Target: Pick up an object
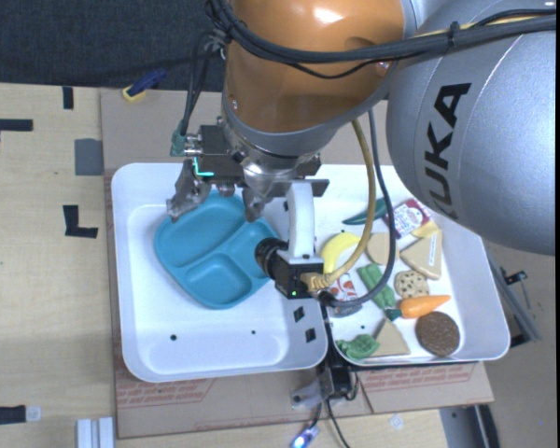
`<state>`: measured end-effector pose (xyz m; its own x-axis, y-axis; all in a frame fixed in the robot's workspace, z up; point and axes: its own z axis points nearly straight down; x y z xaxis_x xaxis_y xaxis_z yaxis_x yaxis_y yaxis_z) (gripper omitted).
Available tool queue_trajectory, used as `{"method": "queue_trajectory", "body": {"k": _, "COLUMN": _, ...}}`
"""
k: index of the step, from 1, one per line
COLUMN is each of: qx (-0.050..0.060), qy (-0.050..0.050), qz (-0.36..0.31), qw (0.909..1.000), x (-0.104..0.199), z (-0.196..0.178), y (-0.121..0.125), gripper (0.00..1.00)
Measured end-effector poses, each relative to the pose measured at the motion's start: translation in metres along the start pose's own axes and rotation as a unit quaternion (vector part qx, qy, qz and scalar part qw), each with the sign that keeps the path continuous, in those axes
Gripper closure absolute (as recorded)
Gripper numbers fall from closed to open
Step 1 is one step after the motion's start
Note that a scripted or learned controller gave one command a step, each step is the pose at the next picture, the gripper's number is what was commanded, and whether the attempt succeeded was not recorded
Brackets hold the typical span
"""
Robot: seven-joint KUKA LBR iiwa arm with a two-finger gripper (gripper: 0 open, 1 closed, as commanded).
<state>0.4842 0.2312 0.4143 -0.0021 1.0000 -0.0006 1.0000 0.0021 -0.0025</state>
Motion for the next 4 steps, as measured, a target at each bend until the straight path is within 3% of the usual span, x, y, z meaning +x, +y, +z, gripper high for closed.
{"method": "queue_trajectory", "body": {"k": 1, "qx": 0.000, "qy": 0.000, "qz": 0.000, "qw": 1.0000, "x": 0.000, "z": 0.000, "y": 0.000, "gripper": 0.00}}
{"method": "queue_trajectory", "body": {"k": 2, "qx": 0.001, "qy": 0.000, "qz": -0.001, "qw": 1.0000, "x": 0.001, "z": -0.010, "y": 0.000, "gripper": 1.00}}
{"method": "queue_trajectory", "body": {"k": 3, "qx": 0.003, "qy": -0.002, "qz": 0.002, "qw": 1.0000, "x": -0.048, "z": 0.059, "y": -0.002, "gripper": 1.00}}
{"method": "queue_trajectory", "body": {"k": 4, "qx": -0.002, "qy": 0.000, "qz": 0.003, "qw": 1.0000, "x": -0.098, "z": 0.013, "y": 0.000, "gripper": 1.00}}
